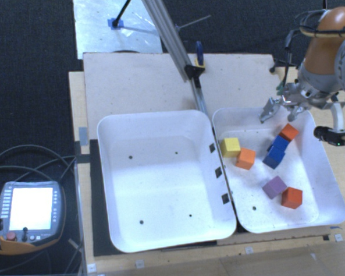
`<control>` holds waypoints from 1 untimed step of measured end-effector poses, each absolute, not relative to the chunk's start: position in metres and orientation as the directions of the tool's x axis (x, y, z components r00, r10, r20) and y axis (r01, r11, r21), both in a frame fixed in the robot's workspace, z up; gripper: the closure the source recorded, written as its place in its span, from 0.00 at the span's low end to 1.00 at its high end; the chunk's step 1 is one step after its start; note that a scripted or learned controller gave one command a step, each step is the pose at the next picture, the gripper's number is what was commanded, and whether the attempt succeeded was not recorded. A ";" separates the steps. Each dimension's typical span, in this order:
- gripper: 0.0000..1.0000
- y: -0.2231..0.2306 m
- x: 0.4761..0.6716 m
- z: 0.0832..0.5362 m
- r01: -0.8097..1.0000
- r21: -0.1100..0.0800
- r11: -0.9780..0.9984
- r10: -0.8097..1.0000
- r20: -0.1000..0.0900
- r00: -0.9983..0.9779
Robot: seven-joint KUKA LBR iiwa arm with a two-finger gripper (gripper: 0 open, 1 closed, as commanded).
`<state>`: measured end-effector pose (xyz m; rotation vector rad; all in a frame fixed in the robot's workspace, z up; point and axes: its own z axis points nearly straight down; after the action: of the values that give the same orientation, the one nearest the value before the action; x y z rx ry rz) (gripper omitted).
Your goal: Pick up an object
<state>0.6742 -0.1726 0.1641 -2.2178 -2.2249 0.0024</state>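
Note:
The right bin [331, 203] holds several blocks: a yellow cube [230, 146], a light orange cube [245, 158], a blue block [276, 152] with a small orange cube [288, 132] at its far end, a purple cube [274, 186] and a darker orange cube [291, 198]. My gripper [281, 110] hangs over the bin's far edge, above and just behind the blue block. Its fingers [269, 109] are spread apart, with nothing between them.
The left bin [113, 167] lies beside the right one, joined by black clips along the shared wall. A metal pole [169, 32] slants across the bench behind the bins. A teach pendant [28, 214] rests at the far left.

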 end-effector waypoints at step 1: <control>0.00 -0.164 0.670 0.109 1.000 0.000 0.005 1.000 0.000 -0.005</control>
<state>0.6695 -0.1643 0.1090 -2.2153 -2.2275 0.0001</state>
